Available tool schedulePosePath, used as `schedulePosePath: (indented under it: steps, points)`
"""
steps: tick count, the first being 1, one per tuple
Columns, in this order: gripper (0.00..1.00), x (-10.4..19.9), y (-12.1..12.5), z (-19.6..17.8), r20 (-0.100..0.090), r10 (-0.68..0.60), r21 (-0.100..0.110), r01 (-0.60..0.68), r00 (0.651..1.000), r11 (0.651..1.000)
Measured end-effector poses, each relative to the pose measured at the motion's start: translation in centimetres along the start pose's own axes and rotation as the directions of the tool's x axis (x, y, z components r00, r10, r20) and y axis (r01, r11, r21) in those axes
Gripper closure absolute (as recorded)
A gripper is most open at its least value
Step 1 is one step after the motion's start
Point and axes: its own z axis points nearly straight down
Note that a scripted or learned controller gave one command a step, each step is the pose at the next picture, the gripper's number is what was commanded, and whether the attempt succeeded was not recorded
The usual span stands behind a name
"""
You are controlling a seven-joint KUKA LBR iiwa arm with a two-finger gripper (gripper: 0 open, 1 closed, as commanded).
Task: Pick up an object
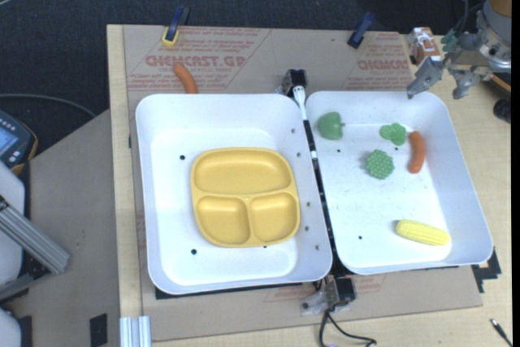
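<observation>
Gripper hovers over far right corner of right bin, fingers spread apart, nothing between them. We count five candidates in that bin: green pepper, small green piece, broccoli, orange sausage, corn cob. Left bin holds yellow divided plate. We judge sausage nearest target, but it lies near green piece; we'd straddle its narrow width and descend straight.

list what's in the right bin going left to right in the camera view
green pepper → round green vegetable → green leafy piece → sausage → corn cob
</observation>
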Motion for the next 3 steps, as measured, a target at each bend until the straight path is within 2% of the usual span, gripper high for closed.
schedulePosePath:
  steps: [1,3]
  points:
    - [0.00,0.1,0.2,-0.9,0.003,-0.003,-0.014,0.003,1.000,1.000]
    - [0.00,-0.4,-0.4,11.5,0.001,-0.002,-0.008,0.002,1.000,1.000]
